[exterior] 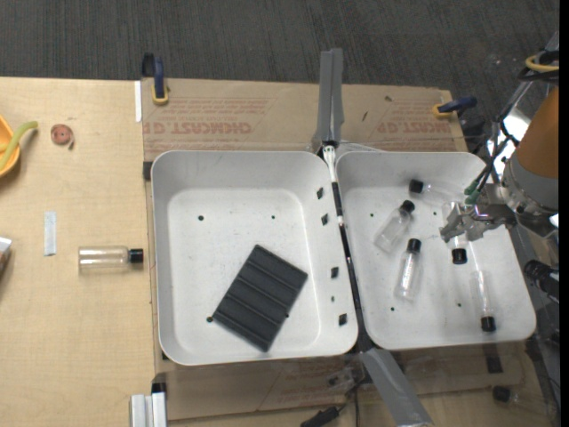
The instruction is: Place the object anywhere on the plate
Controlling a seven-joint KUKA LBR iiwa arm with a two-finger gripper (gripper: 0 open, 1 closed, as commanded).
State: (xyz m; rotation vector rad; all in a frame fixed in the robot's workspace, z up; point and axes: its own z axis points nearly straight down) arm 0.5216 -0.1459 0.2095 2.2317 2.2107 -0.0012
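Observation:
A dark ridged rectangular plate [260, 296] lies tilted on the floor of the left bin [169, 238]. Several clear vials with black caps lie in the right bin [524, 314]: one [392, 229] near the middle, one [409, 272] just below it, one [481, 299] at the lower right, and one [420, 187] near the back. My gripper [462, 224] hangs low over the right side of that bin, just above a black cap [459, 256]. Whether anything sits in it is unclear.
On the bench left of the bins lie another clear vial [107, 256], a small white strip [50, 234], a pink disc [60, 133] and a yellow object [9, 145] at the edge. Clamps [153, 71] hold the cardboard behind the bins.

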